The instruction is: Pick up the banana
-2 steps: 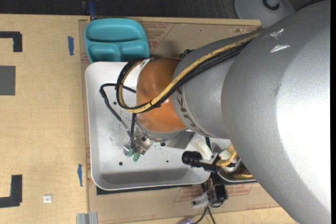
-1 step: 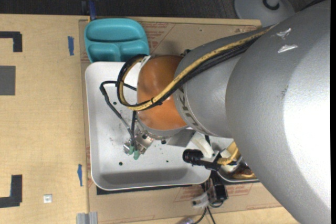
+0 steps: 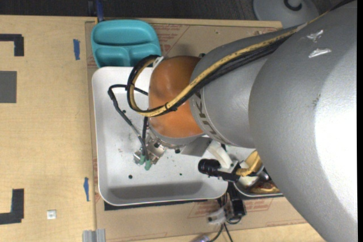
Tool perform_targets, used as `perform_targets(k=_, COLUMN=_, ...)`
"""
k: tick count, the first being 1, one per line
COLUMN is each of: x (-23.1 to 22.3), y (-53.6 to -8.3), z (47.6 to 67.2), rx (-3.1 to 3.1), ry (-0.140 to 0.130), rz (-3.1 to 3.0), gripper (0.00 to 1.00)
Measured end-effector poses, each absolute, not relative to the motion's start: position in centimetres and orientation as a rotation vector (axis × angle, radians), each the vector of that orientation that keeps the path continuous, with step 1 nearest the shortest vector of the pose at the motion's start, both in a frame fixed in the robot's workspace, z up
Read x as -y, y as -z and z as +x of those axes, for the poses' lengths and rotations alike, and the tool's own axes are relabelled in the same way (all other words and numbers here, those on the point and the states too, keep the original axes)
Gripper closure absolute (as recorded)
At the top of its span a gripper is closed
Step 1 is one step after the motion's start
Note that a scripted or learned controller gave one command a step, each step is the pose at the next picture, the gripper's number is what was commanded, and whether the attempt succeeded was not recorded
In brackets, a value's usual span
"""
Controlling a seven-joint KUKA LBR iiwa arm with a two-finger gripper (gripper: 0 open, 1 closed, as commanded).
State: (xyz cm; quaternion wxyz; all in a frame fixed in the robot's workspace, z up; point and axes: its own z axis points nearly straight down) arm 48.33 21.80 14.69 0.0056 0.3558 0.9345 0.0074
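Hand (image 3: 144,160) low in white bin (image 3: 108,122), banana (image 3: 253,166) well right

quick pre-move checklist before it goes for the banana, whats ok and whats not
1. Banana located: cannot tell. A yellow curved shape shows at the arm's lower edge, mostly hidden.
2. Gripper position: ok. The gripper is low over the white bin, near its floor.
3. Finger state: cannot tell.
4. Anything held: not ok. Nothing visible between the tips.
5. Gripper over the target: not ok. It sits apart from the yellow shape, toward the bin's middle.
6. Camera's sight of the bin: not ok. The arm covers its right part; the teal tray sits beyond the far rim.
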Motion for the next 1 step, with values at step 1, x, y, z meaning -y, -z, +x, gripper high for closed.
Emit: perform_targets(k=1, x=-22.11, y=-8.79, z=48.04, rx=-3.022, ry=-0.004, rz=0.854, gripper=1.00)
